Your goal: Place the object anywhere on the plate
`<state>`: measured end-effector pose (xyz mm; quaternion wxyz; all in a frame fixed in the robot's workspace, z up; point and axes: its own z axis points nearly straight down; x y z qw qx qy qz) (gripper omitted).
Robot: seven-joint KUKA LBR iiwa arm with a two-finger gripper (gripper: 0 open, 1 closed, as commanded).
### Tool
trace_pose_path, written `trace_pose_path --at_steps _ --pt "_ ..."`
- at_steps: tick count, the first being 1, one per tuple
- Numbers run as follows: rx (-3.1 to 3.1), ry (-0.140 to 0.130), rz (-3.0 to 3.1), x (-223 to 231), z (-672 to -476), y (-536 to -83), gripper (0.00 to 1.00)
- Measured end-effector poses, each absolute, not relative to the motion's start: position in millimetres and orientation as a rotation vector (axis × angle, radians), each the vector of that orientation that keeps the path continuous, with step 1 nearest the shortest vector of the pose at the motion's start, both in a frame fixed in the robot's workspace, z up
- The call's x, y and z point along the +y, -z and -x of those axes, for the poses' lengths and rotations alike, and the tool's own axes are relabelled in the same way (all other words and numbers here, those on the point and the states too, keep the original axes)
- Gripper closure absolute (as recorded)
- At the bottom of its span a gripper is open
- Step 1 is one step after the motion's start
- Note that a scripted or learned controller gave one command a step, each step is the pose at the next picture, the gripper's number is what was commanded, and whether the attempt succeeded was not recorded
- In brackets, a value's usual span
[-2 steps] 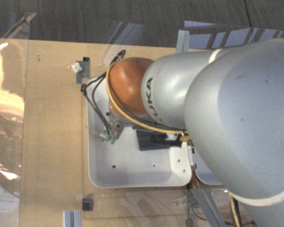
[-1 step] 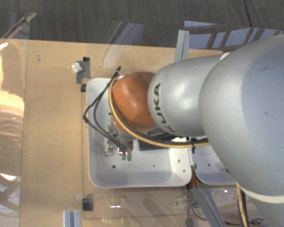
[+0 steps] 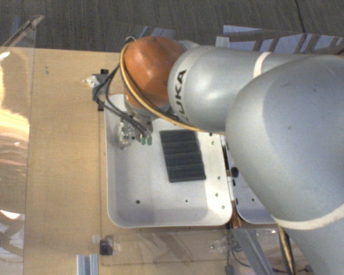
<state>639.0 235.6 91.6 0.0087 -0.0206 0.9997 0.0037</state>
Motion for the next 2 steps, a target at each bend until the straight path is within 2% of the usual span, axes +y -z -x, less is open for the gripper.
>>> trace_pose_path --at_steps 1,2 --pt "3.03 -0.007 0.786 236.2 -661.2 -149.6 1.0" --pt "3.021 -0.015 0.78 237.4 -663.2 -163.3 1.0"
